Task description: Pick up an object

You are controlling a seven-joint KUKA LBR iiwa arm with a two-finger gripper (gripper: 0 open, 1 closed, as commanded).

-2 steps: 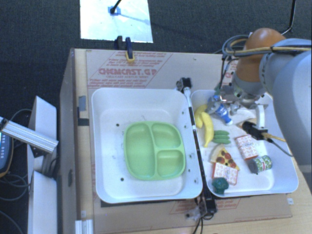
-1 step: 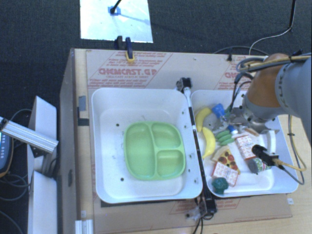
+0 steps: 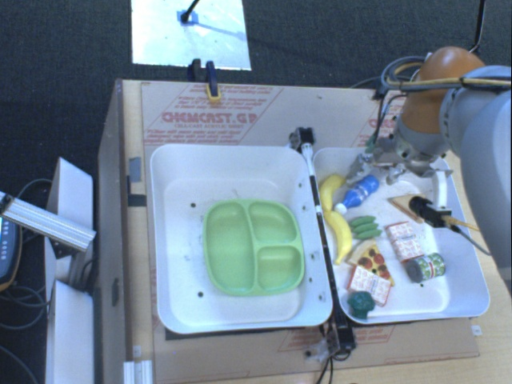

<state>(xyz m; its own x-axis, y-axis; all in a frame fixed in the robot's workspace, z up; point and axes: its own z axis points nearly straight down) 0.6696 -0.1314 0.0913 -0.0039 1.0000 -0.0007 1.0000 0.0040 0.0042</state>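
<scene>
Standing beside the bench [image 3: 240,106], an observer notes the following, from largest item to smallest.

1. Arm [image 3: 480,118]: grey with an orange band. It enters from the right and is cut off by the picture edge, so its base is out of sight. It covers the far right corner of the right bin.
2. Left bin [image 3: 160,238]: white and shallow. It holds one green divided plate [image 3: 254,246], which lies flat near the middle.
3. Right bin [image 3: 460,290]: white and shallow, touching the left bin along a shared rim. All the loose objects lie in this bin.
4. Gripper [image 3: 382,165]: positioned over the far end of the right bin, just beside the blue and white bottle [image 3: 360,192]. Its tips merge with the wrist hardware, so whether it is released or clenched cannot be told. Contact with the bottle cannot be confirmed. Nothing is seen held.
5. Banana [image 3: 340,230]: lies along the left wall of the right bin, with the bottle's cap end against it.
6. Brown wedge [image 3: 404,206]: partly hidden under robot hardware, so its identity is unclear.
7. Small items: green pea pods [image 3: 365,227], pizza slice [image 3: 370,256], two red and white packets [image 3: 406,241], a third packet [image 3: 370,283], can [image 3: 426,267] on its side, dark green lump [image 3: 361,302] at the near edge. Their labels are too small to read.
</scene>
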